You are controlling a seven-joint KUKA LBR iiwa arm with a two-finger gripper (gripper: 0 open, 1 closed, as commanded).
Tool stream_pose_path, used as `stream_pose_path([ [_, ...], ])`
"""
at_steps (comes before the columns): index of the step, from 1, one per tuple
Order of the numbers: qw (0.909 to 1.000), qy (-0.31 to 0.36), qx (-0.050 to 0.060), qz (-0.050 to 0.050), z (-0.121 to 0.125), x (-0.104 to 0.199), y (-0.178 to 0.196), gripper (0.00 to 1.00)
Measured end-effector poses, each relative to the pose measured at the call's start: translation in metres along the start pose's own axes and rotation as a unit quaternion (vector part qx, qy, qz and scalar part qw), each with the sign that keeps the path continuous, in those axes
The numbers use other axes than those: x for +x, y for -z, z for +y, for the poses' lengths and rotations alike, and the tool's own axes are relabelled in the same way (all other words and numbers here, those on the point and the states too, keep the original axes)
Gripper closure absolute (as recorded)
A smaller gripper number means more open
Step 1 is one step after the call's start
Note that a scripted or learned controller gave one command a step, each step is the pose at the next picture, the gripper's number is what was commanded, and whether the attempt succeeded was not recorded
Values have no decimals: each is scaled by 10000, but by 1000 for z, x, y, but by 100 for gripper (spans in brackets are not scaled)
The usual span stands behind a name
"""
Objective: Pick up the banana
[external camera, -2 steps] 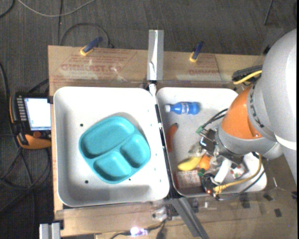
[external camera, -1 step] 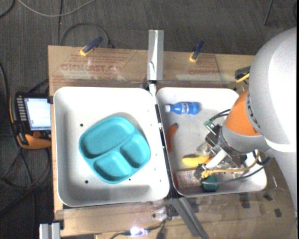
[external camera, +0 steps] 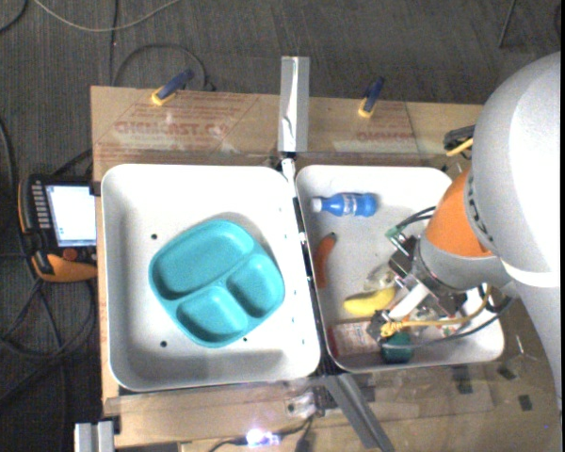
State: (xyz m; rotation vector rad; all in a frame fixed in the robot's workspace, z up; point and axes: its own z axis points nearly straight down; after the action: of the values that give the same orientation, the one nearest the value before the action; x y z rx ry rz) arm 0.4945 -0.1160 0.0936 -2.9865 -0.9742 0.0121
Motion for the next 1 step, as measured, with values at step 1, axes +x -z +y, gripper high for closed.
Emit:
stream_pose_path([
  [1,9999,71,-111,51,-15,2,-3,0],
])
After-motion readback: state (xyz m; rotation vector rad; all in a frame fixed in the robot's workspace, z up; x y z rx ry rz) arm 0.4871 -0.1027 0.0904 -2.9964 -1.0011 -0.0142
